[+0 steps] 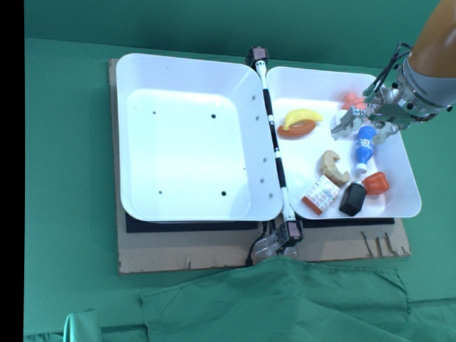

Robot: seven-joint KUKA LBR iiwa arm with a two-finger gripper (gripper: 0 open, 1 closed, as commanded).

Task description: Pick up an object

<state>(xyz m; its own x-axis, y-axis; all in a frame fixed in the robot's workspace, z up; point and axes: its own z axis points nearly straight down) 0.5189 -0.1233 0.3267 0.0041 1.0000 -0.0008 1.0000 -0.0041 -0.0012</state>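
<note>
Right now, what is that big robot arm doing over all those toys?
It is trying to pick up one toy. The grey and orange arm reaches in from the right, and its claw hangs over the right bin, just above a blue and white bottle. I cannot tell whether it has grabbed anything. Also in that bin lie a yellow banana on a red piece, a tan curved toy, a small red and white box, a black block and a red toy.

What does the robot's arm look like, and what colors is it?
The arm has a big orange band up top, then a grey ring under it. Thin dark cables run down its side to the gripper, which is a bumpy block of silver-grey metal.
</note>
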